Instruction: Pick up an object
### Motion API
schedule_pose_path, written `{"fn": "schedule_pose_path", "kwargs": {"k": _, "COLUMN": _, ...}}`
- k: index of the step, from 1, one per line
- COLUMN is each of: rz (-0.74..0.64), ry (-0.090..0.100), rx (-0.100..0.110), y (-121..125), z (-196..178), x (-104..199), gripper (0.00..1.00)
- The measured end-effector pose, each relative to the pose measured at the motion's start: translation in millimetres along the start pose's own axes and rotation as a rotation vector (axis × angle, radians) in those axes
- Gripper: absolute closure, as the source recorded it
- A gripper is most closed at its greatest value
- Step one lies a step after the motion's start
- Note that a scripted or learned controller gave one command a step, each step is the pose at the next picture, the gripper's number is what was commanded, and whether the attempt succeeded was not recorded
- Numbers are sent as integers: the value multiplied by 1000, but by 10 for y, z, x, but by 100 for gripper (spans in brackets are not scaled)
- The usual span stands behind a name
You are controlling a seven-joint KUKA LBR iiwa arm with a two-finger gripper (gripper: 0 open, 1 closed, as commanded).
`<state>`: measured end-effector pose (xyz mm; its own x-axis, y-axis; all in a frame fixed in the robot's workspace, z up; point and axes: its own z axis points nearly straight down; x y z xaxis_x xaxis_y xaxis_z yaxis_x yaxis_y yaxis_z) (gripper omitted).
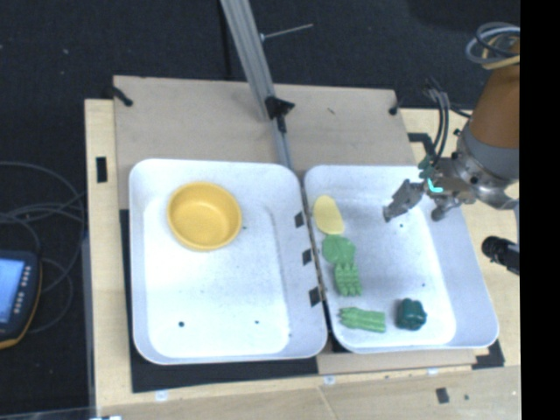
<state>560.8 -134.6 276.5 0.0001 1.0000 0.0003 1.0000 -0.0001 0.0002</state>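
Observation:
In the camera view my gripper (420, 202) hovers over the upper right part of the right bin (455, 274), its two fingers spread open with nothing between them. Along the right bin's left side lie a pale yellow piece (328, 215), a round green piece (338, 251) and a ridged green block (347, 278). Near the bin's front edge lie a long green piece (363, 319) and a dark teal lump (410, 314). All of them sit well left of or below the gripper.
The left bin (219, 322) holds a yellow bowl (205, 216) at its upper left. A grey metal post (254, 51) slants up from between the bins. A dark handheld device (13, 291) lies off the bench's left edge.

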Motion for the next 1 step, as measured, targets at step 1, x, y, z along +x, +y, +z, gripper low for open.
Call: {"fn": "schedule_pose_path", "kwargs": {"k": 1, "rz": 0, "ry": 0, "rx": 0, "y": 0, "z": 0, "x": 0, "gripper": 0}}
